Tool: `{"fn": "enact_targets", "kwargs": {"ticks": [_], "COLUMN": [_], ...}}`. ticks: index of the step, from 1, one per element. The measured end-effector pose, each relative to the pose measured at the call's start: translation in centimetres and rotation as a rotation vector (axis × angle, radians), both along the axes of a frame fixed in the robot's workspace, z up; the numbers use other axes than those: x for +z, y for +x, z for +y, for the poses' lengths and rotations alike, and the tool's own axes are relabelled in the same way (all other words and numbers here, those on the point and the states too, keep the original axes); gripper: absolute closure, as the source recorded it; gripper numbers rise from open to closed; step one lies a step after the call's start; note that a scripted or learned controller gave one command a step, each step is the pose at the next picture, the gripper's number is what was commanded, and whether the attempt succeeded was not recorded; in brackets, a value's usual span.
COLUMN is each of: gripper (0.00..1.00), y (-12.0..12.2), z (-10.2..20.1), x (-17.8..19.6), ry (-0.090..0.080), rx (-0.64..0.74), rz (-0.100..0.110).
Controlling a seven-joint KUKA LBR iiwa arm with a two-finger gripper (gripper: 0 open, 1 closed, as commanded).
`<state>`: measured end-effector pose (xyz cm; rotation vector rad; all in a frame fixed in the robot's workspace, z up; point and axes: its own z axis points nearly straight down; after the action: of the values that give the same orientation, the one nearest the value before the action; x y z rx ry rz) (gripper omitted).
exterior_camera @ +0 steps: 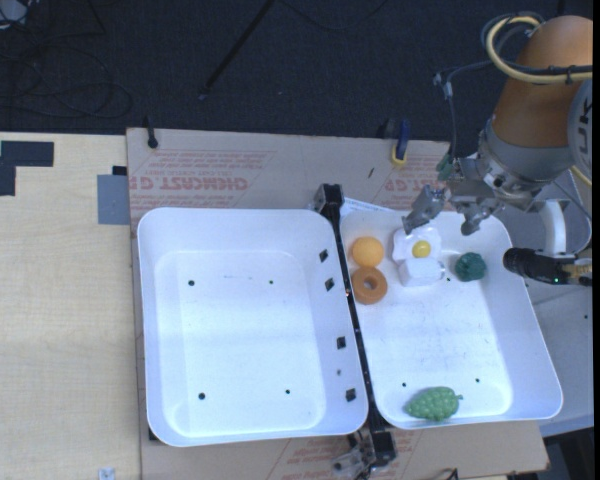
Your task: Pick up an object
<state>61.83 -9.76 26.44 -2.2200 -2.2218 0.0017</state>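
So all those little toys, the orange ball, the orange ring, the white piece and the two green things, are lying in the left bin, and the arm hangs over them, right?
Not quite: the camera view shows them in the right bin. The orange ball, orange ring, white piece and two green things all lie there, with the arm's tool above its far end.

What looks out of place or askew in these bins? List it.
Nothing stands out. The orange ball, ring, white block, dark green lump and green bunch all lie inside the right bin, unspilled. The tool hangs above its far edge.
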Motion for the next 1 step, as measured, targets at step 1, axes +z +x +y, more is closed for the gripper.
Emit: {"fn": "enact_targets", "kwargs": {"ticks": [1], "gripper": [0.0], "y": [1.97], "z": [-1.31], "x": [-15.12], "ry": [-0.002], "rx": [-0.001], "rz": [-0.016]}}
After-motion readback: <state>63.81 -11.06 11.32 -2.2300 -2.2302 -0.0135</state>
